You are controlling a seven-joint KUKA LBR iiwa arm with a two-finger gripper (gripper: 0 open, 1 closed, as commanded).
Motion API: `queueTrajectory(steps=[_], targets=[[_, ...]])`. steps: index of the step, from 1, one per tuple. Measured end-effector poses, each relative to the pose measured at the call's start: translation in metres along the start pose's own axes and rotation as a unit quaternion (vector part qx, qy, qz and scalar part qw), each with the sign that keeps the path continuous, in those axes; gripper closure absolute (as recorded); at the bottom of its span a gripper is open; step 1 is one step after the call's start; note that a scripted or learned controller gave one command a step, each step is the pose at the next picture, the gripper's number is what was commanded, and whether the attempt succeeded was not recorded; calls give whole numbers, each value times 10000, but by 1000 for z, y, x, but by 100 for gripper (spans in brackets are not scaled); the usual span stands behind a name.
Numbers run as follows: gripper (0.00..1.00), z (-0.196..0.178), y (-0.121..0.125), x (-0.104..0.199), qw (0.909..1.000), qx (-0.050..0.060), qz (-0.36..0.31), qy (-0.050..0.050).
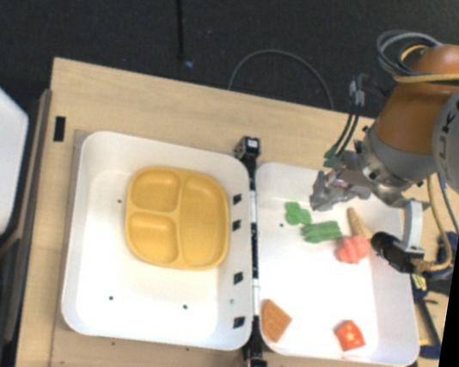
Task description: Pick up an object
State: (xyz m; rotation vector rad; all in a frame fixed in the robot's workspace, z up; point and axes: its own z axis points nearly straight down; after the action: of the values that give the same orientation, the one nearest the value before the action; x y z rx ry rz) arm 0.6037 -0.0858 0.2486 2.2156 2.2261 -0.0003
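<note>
The left bin [82, 284] holds a yellow divided plate [178, 217], while the right bin [313, 310] holds a green piece [313, 225] at its far side, a pink item [353, 249] just right of it, an orange wedge [275, 320] at the near left corner and a red block [350, 334] near the front. The gripper [330, 192] hangs over the far part of the right bin, just above the green piece, and whether it is spread or pressed together I cannot tell. The green piece looks flat and irregular, so a descent slightly off-centre could nudge it toward the pink item rather than catch it.
</note>
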Motion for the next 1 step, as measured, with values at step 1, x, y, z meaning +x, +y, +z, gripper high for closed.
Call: queueTrajectory(steps=[1], targets=[[100, 12, -4, 54, 10000, 3, -9, 8]])
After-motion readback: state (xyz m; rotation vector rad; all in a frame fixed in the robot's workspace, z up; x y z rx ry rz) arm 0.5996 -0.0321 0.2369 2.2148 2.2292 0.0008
